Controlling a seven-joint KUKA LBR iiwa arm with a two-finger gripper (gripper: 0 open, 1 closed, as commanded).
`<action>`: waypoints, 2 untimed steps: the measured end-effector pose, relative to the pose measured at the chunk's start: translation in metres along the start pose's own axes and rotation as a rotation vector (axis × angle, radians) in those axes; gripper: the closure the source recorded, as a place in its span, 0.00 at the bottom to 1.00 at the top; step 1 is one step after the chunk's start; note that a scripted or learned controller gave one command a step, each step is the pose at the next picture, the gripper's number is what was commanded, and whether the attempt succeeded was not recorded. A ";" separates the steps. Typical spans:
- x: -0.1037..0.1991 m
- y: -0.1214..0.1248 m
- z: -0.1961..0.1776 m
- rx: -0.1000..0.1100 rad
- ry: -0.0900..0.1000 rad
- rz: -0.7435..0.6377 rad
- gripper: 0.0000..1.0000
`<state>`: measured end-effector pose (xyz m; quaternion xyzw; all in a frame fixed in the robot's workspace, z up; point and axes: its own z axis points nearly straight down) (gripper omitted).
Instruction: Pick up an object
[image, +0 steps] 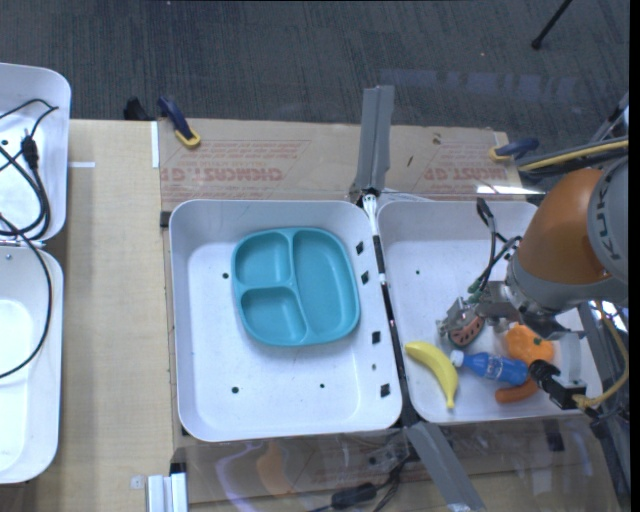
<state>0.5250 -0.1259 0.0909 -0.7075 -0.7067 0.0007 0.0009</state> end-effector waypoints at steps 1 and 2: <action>-0.002 -0.001 -0.008 0.003 0.000 0.005 1.00; 0.063 0.039 -0.150 -0.001 -0.002 -0.004 1.00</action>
